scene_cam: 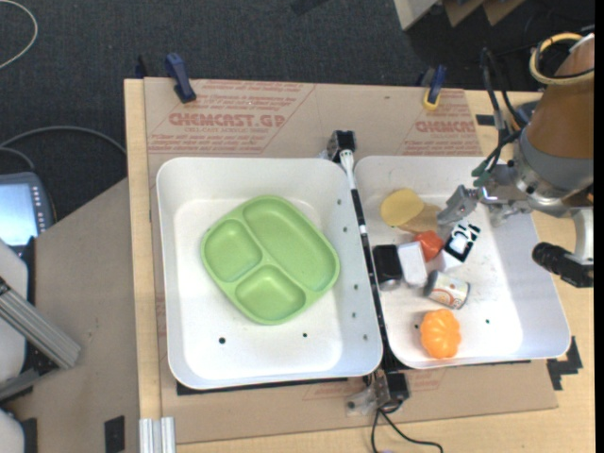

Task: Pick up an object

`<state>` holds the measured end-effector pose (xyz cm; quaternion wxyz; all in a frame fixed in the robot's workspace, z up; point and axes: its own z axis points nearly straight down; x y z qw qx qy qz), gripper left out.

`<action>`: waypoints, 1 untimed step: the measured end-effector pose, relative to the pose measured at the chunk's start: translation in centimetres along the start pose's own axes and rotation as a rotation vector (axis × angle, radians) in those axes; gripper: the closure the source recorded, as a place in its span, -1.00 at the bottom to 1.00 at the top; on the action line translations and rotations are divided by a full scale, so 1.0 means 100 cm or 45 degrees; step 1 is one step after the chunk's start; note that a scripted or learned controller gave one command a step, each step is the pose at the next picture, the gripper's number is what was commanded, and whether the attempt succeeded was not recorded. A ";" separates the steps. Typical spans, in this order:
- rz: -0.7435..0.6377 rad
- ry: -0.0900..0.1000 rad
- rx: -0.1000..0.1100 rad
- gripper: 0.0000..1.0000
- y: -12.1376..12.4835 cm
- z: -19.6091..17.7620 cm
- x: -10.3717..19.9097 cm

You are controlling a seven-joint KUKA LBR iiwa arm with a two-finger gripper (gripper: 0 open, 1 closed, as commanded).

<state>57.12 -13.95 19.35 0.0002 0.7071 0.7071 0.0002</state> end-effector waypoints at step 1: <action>-0.002 -0.009 -0.029 -1.00 0.036 0.087 -0.003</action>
